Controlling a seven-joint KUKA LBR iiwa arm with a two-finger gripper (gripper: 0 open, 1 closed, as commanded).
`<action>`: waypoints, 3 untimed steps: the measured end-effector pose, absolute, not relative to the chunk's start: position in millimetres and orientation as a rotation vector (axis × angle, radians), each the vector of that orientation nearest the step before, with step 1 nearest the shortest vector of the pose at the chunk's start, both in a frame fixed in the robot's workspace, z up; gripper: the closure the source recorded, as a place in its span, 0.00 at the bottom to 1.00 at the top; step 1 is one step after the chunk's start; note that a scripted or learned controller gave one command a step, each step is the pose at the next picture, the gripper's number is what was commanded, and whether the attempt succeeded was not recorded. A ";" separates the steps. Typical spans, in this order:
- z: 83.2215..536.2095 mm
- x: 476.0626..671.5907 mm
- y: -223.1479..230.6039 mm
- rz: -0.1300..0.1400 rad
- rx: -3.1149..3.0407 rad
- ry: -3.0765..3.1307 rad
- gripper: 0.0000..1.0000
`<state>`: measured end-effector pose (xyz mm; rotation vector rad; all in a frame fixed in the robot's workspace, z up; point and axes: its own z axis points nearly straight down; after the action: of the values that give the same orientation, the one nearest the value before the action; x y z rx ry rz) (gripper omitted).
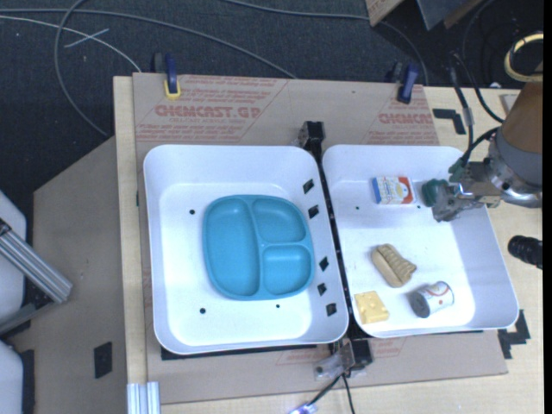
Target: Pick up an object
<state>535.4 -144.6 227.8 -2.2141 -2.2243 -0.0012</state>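
the bench (216,110) carries 2 white bins side by side. the left bin (172,231) holds a blue plate (257,247) with 3 compartments, lying flat near the bin's middle. a row of small black clips (317,240) runs along the seam between the bins.

the right bin (483,257) holds 4 things. a small carton (392,190), white with red and blue print, lies in the upper part of the bin. below it, near the bin's middle, lies a tan ridged piece (394,265), set at a slant. a yellow block (371,306) sits at the lower left corner, close to the bin's wall. just right of it, a small grey and white cup (430,299) with a red mark lies on its side.

the arm (526,145) comes in from the right over the upper right part of the right bin. the gripper (442,201) hangs at the arm's left end, just right of the carton and apart from it, with a narrow strip of white floor between them. nothing shows between its tips; whether they stand apart or together i cannot tell. the tan piece, block and cup lie well below it.

2 blue clamps (172,80) pin the bench's far edge, 1 at each side. cables (103,24) trail over the dark floor beyond.
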 end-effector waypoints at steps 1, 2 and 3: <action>231.0 539.3 -81.9 -0.003 -2.210 -2.228 1.00; 224.0 543.8 -29.4 -0.001 -2.212 -2.225 1.00; 232.5 543.9 23.5 -0.004 -2.213 -2.228 1.00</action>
<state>543.9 23.5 232.5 -2.2133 -2.2276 -0.0040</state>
